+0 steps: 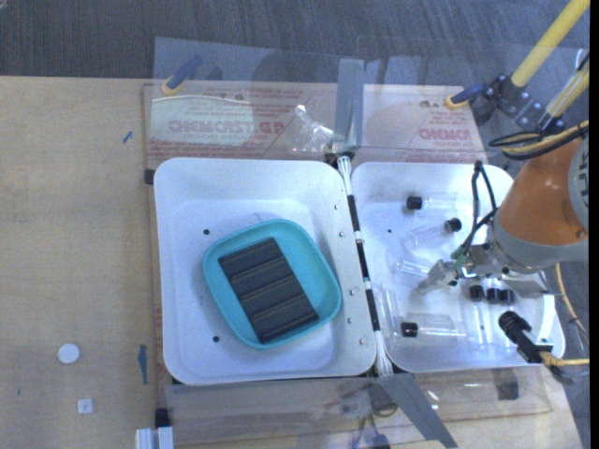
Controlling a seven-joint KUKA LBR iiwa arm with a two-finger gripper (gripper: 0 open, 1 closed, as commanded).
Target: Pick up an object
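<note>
Camera view: gripper (pixel 447 275) low in right bin (pixel 412 344); finger opening cannot be told.

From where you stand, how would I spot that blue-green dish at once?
Find the two white bins side by side and take the left bin, away from the arm. The turquoise tray lies tilted in its middle, holding a dark ridged block; it is the sole coloured thing there.

Two bins sit side by side on the bench (pixel 65 204). The left bin (pixel 187 181) has a tray (pixel 318 274) in it, with a ridged block (pixel 267 290) on top. The right bin (pixel 393 181) has small tubes (pixel 426 326) in it. The arm (pixel 543 209) is over its right side.
</note>
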